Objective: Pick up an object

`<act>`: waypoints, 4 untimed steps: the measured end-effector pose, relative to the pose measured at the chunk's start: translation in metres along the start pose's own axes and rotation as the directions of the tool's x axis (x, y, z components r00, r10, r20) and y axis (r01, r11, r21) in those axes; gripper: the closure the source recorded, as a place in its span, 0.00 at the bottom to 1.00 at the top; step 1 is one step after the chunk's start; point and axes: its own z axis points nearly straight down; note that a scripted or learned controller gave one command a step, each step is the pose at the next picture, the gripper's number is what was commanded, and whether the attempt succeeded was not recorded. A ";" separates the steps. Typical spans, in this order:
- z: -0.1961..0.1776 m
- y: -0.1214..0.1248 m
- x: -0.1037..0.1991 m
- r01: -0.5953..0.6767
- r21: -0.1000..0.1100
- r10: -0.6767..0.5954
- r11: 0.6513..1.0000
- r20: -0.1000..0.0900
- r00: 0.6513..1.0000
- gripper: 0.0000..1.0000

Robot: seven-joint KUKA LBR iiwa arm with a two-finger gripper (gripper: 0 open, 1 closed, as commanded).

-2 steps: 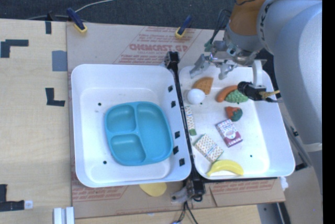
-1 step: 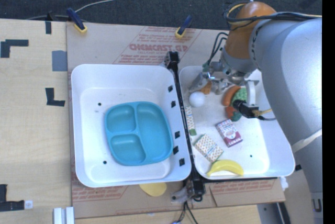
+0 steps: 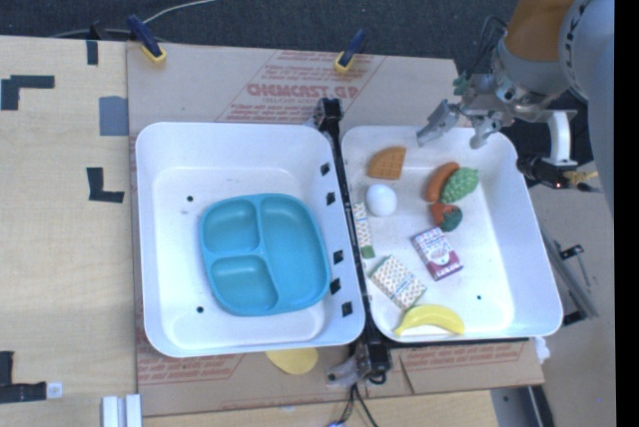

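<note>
The gripper [image 3: 461, 127] is held open and empty above the right bin's far rim. Just below it lies the toy hot dog [image 3: 440, 181], judged light, stiff and smooth; it is best pinched across its narrow middle.

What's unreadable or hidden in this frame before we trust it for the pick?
- Yellow disc, camera view: partly hidden under the left bin's front rim.
- Small boxes: print too small to read.
- Arm: cut off by the right edge.
- Red piece: too small to identify, beside the green toy.
</note>
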 end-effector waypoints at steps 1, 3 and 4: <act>0.120 0.009 0.045 0.002 0.005 -0.002 1.000 -0.003 1.000 0.00; 0.125 0.010 0.053 0.002 0.002 -0.002 1.000 0.000 1.000 0.00; 0.115 0.010 0.054 0.003 0.003 -0.003 1.000 0.001 1.000 1.00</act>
